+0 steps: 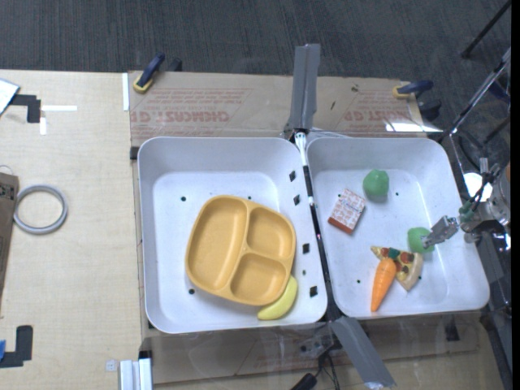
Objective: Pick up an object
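Green ball (418, 238) — small, round, with no long axis to line up on — sits in the right bin (443, 157) touching the tip of the gripper (443, 229), just leftward of the jaws, whose spread I cannot tell — carrot (383, 283) and pizza slice (404, 265) lie near, below-left.

Robotics lab or test cell, not a home. Two shallow white bins (154, 218) sit side by side on a pale wooden bench (65, 299), with flattened printed cardboard (203, 104) under them, held by blue-and-yellow clamps (149, 71). Dark carpet floor (244, 15) beyond. A tape roll (38, 209) lies on the bench. Bin contents are play props: yellow divided plate (240, 250), toy banana (280, 303), toy carrot (383, 283). Cables and rig hardware (487, 210) crowd the right side.
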